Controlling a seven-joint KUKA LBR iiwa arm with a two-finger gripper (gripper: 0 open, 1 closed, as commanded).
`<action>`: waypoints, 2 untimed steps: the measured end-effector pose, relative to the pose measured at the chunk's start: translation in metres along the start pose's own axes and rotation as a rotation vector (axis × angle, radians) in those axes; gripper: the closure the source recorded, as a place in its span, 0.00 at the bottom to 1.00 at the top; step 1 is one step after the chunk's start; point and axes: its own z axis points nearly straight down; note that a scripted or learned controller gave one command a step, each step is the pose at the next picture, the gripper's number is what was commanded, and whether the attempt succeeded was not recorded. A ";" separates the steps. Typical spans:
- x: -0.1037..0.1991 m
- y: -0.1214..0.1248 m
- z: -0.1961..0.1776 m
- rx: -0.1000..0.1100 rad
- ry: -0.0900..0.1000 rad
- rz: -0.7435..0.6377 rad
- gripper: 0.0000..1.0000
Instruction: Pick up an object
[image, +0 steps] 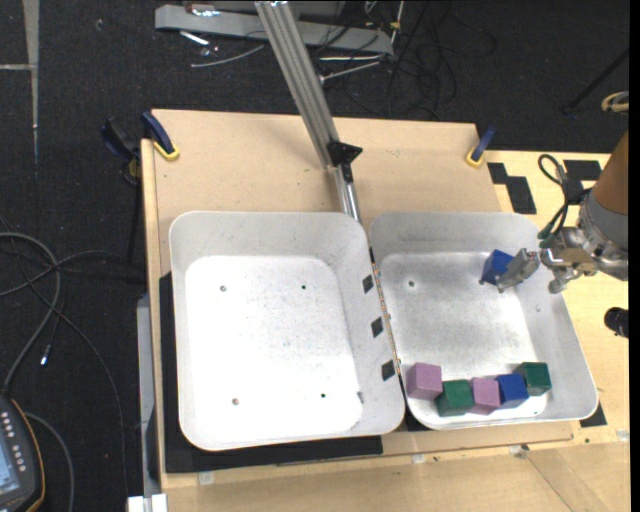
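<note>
Blue block (497, 266): between the fingers (520, 266), raised over the right bin (470, 320).
Fingers: closed on the block.
Bin front edge: five blocks in a row.

Blue-yellow clamps (160, 137) (478, 148) on bench corners; alu. pole (305, 85) btwn bins.

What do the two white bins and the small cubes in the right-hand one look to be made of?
White bins: probably thin moulded plastic, matte and scuffed, judging by the rounded corners and dark speckling. Cubes along the right bin's near edge, for instance the purple cube and green cube: solid-coloured, dull, sharp-edged, so painted wood or foam; the view cannot settle which.
</note>
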 end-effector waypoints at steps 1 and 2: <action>0.000 0.086 0.084 -0.007 0.000 -0.011 0.00; 0.015 0.109 0.097 -0.011 -0.002 -0.011 0.00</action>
